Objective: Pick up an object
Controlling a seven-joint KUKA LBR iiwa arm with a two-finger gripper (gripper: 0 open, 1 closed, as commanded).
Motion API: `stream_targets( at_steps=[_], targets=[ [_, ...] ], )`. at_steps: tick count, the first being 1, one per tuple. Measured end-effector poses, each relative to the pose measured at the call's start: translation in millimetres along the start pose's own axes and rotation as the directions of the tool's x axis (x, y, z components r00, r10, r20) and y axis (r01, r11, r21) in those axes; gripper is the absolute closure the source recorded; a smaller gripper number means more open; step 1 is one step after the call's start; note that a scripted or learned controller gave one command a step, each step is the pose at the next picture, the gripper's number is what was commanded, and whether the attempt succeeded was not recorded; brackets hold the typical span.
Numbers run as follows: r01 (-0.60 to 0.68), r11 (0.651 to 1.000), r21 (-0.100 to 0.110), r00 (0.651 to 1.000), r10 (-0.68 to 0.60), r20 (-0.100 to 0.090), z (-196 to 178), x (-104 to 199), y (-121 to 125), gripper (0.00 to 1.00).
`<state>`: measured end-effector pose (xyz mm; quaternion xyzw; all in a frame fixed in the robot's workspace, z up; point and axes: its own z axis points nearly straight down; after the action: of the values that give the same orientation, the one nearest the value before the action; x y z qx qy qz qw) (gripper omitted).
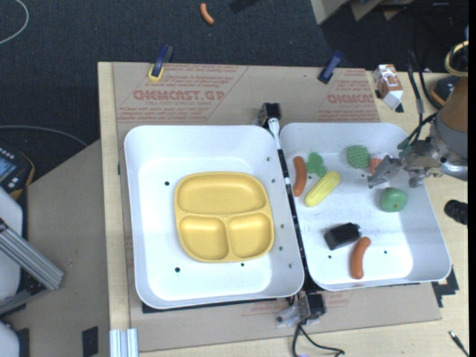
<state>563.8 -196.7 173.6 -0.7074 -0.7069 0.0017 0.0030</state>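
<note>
Robot lab or test cell. Plywood bench at frame centre, protective sheet printed with maker's name clamped on by blue clips. Two white bins side by side. Dark carpet at top, loose cables upper left, aluminium rail lower left.

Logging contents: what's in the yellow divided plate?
Empty: the yellow divided plastic plate shows three bare compartments in the left white bin.

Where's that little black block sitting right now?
The black block lies in the right bin, toward its front, just above the lower sausage and below the corn cob.
</note>
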Motion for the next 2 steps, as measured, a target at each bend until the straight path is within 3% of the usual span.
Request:
stream_targets(
  at_steps=[1, 2],
  targets=[
    [0.001, 1.000, -0.002, 1.000, -0.001, 0.001, 43.7, -4.5, -1.8, 0.00],
    [0.001, 1.000, -0.009, 1.000, -0.001, 0.003, 63.8, -4.7, -1.2, 0.00]
  ],
)
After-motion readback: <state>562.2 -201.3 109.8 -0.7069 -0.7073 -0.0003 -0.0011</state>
